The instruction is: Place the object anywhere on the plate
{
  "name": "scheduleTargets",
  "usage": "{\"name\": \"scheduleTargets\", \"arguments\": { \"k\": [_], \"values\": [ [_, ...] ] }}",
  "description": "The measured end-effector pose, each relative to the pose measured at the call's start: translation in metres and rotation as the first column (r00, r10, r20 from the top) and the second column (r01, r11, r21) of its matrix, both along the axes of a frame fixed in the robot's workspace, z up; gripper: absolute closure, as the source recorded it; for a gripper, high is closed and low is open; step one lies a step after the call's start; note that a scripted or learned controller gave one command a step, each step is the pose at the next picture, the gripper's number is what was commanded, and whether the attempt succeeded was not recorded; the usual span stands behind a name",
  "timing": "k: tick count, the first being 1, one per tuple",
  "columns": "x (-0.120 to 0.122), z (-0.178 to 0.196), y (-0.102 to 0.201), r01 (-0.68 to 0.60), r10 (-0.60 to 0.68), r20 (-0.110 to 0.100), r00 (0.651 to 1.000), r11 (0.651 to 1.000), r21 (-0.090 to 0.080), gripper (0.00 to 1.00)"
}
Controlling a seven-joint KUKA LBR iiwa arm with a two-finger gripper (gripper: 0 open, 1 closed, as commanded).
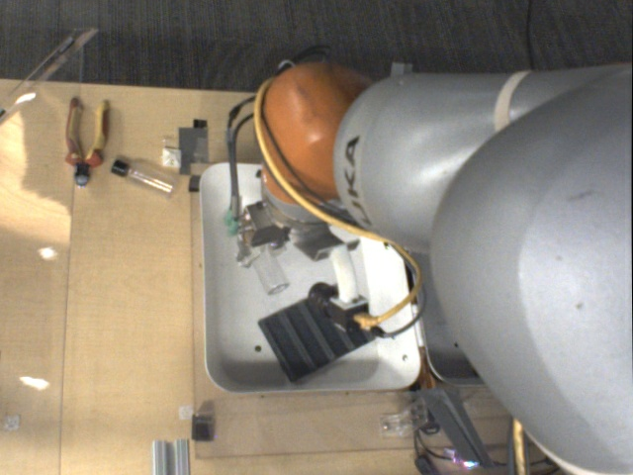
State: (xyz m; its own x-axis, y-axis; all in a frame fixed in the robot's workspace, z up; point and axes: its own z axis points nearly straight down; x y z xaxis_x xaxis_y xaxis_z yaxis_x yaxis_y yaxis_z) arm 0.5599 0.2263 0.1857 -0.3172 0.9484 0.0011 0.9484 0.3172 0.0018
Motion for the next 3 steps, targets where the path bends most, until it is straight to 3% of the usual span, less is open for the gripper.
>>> {"name": "scheduleTargets", "arguments": {
  "k": [1,2,3],
  "values": [
    [0.064,-0.039,-0.003,0.018,-0.018,-0.001,1.000,1.000,0.000,1.00],
    [0.109,-0.040,-0.004,-0.154,0.154,0.003,0.988,0.988,-0.001,1.00],
    [0.109,-0.027,0.000,-0.391,0.391,0.005,0.920,0.920,-0.002,1.00]
  ]
}}
